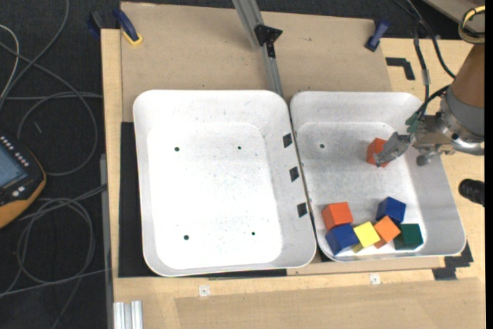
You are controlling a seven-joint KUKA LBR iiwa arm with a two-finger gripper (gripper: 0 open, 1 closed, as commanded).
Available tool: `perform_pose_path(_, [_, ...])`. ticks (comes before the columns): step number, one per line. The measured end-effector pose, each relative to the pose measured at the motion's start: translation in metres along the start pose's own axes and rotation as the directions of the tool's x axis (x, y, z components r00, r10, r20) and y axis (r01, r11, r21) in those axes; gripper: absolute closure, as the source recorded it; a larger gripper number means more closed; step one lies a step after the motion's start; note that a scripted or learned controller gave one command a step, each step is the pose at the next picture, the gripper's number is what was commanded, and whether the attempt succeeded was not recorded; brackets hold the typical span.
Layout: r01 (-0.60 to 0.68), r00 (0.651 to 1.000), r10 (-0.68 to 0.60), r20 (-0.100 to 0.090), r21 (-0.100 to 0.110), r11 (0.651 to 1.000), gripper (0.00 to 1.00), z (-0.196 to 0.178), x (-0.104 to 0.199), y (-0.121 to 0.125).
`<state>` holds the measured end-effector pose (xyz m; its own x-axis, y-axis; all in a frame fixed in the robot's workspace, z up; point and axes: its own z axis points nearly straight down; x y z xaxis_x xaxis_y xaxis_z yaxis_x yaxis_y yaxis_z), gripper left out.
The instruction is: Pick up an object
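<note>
A red-orange block [376, 152] lies in the right bin [350, 115], toward its upper right part. My gripper [405, 156] hangs just right of it, reaching in from the right edge. One grey finger [394, 146] slants down against the block's right side. The other finger [423, 159] stands apart further right. The block sits outside the gap between the fingers, not in it. Along the bin's front edge lie an orange block [336, 213], a blue block [343, 238], a yellow block [367, 233], a second orange block [387, 228], a second blue block [392, 209] and a green block [410, 236].
The left bin [212, 181] is beside the right one, with black clips along the shared rim [294, 173]. A slanted metal pole [246, 4] rises behind the bins. Blue clamps [128, 25] hold the board's back corners. Cables and a pendant [17, 177] lie on the floor at left.
</note>
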<state>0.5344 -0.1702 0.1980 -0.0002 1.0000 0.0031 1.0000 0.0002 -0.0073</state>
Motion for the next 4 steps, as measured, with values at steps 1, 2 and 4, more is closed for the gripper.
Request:
perform_pose_path(1, [-0.001, 1.000, 0.001, 0.000, -0.001, 1.000, 0.00, 0.044, -0.002, -0.005])
perform_pose_path(2, [0.000, 1.000, 0.000, 0.000, 0.000, 1.000, 0.00, 0.097, -0.001, -0.006])
perform_pose_path(4, [0.001, 1.000, -0.001, 0.005, -0.013, 1.000, 1.00, 0.038, 0.002, -0.005])
